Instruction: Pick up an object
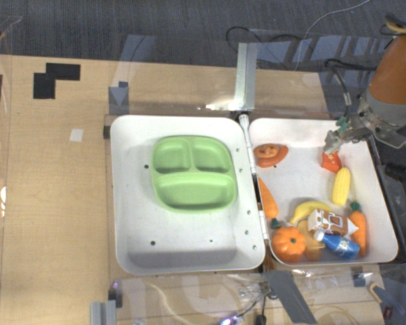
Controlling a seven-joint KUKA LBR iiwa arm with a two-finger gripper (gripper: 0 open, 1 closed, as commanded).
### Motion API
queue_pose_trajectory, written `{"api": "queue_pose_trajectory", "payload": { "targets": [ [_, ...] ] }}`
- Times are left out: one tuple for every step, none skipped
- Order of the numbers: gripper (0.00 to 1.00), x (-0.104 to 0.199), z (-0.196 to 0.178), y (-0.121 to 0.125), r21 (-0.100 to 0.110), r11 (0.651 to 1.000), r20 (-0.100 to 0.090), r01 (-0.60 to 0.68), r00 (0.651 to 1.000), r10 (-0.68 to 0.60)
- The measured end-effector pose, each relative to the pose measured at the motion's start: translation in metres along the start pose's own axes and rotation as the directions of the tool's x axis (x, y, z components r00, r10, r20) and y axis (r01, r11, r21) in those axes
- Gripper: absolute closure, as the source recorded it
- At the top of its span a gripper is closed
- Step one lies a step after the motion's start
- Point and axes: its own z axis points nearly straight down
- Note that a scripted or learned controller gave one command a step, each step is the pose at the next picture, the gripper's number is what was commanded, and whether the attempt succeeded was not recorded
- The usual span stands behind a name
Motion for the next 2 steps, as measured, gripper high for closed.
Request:
{"api": "queue_pose_trajectory", "payload": {
  "targets": [
    [0.00, 0.000, 0.000, 0.000, 0.000, 1.000, 0.000, 0.001, 1.000, -0.001],
    [0.00, -0.025, 0.067, 0.006, -0.018, 0.997, 0.011, 0.074, 0.997, -0.074]
  ]
}}
